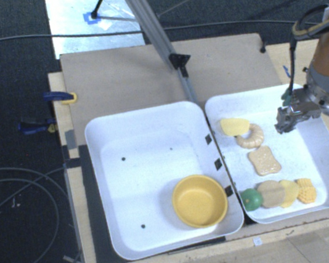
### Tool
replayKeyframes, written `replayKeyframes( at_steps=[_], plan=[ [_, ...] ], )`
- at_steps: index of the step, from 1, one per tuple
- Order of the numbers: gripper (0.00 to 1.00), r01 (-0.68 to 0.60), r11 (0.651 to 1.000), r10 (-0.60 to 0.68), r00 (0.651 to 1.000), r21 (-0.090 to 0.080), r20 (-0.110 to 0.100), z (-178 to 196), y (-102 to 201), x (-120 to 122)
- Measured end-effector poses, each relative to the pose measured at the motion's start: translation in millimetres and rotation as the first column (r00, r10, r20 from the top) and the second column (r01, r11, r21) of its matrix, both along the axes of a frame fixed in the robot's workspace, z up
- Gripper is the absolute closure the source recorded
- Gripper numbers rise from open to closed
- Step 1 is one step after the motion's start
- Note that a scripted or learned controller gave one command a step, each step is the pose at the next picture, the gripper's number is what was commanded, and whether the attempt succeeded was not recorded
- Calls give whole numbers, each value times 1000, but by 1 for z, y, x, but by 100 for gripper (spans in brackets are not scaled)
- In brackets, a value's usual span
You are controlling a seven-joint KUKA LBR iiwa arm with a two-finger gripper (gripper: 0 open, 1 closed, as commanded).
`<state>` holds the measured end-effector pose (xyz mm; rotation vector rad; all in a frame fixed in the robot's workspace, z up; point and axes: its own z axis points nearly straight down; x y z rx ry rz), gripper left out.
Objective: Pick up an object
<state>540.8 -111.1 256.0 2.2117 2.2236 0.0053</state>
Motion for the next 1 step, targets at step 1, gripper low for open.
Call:
replayKeyframes(
  at_steps=[1],
  plan=[
    [100,-4,1000,4,1000,2,-2,6,52,18]
  ],
)
